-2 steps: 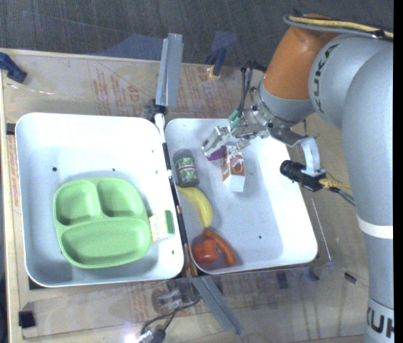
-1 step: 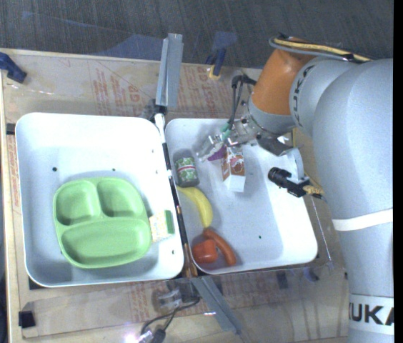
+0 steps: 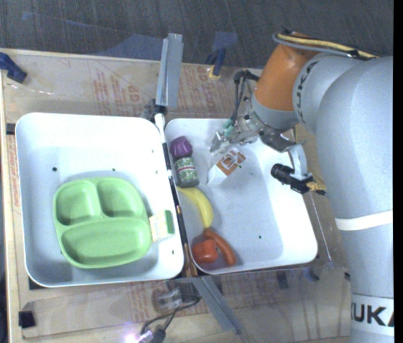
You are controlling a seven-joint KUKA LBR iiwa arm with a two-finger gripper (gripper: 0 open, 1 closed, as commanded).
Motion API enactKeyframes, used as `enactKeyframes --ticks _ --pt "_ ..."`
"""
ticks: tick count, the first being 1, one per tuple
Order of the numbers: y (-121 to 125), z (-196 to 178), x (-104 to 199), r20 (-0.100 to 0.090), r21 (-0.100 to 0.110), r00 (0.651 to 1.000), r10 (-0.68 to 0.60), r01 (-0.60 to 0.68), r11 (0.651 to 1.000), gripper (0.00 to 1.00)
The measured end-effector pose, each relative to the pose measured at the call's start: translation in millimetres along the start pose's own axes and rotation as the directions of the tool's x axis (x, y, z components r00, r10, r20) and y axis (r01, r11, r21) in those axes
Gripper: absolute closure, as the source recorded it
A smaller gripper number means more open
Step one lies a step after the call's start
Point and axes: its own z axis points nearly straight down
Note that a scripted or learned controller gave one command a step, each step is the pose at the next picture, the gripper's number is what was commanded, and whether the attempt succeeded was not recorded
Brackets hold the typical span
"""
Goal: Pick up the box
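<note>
We see the metal two-finger gripper [image 3: 231, 136] at upper right bin, over small white-orange carton box [image 3: 229, 163]; grip state unclear, pickup unconfirmed.

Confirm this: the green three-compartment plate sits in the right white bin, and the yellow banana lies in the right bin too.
Not quite. The camera view shows the green three-compartment plate in the left white bin, not the right white bin. The yellow banana does lie in the right bin.
</note>
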Motion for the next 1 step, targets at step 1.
enactKeyframes --ticks 1 --pt "0.0 0.1 0.0 0.0 0.0 1.0 0.0 0.0 1.0 0.0"
